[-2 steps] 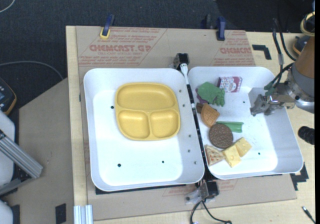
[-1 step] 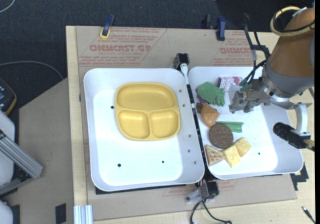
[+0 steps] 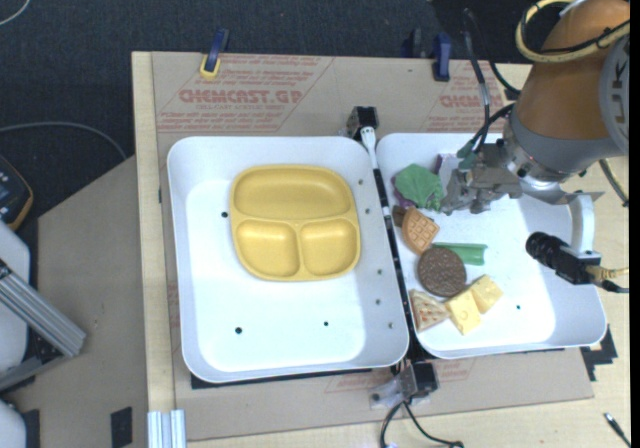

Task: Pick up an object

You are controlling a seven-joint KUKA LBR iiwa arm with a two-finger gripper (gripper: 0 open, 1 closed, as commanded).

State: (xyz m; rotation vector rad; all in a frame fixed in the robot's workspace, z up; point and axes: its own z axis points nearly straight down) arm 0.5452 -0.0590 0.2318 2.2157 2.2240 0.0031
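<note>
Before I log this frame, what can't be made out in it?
- Gripper: fingertips blur into the green leaf, so any grip is unclear.
- Purple item: mostly hidden behind the leaf and gripper.
- Arm: cut off by the right edge.
- Cracker: partly covered by the brown cookie.

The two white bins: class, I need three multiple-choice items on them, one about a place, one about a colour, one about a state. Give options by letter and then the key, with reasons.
1. Where does the yellow divided tray lie?
A. left bin
B. right bin
C. on the cardboard

2. What colour is the round cookie?
A. white
B. dark brown
C. blue

3. How does the gripper stand?
A. parked outside both bins
B. over the left bin
C. low over the right bin's far part, beside the green leafy piece

Key: 1 A, the tray sits inside the left bin. 2 B, the cookie's face is dark brown. 3 C, the gripper hangs next to the leafy piece.
</note>
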